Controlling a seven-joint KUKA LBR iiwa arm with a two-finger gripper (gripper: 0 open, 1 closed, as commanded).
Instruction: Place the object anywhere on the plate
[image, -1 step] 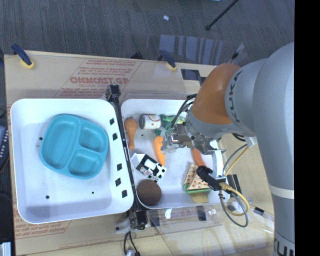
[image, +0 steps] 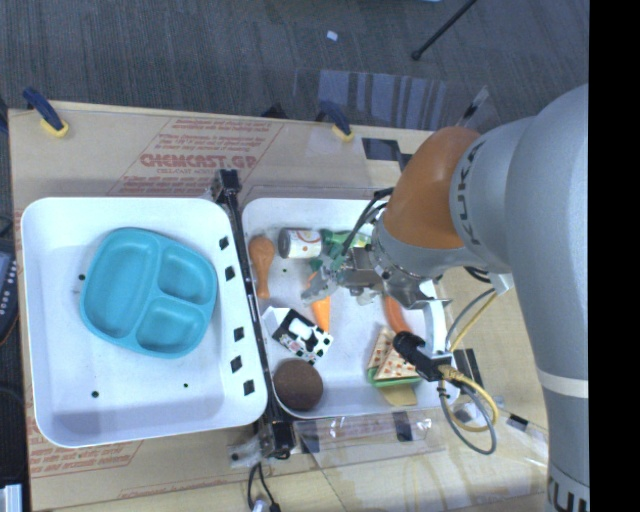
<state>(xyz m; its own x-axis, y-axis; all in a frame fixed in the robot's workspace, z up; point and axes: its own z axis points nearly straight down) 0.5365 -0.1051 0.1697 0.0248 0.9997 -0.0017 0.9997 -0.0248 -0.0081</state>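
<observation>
A light blue plate (image: 148, 290) with three compartments lies in the left bin (image: 60, 400). Nothing rests on it. My gripper (image: 330, 275) reaches into the right bin (image: 350, 212), low among the objects there. It hovers just above a small orange carrot piece (image: 321, 311) and beside a green item (image: 336, 243). The arm's wrist hides part of the bin behind it.
The right bin also holds a long orange sausage-shaped piece (image: 261, 262), a small can (image: 298, 243), a black-and-white cube (image: 304, 336), a brown ball (image: 298, 386), a sandwich wedge (image: 392, 360) and another orange piece (image: 395, 315). A black divider (image: 240, 300) separates the bins.
</observation>
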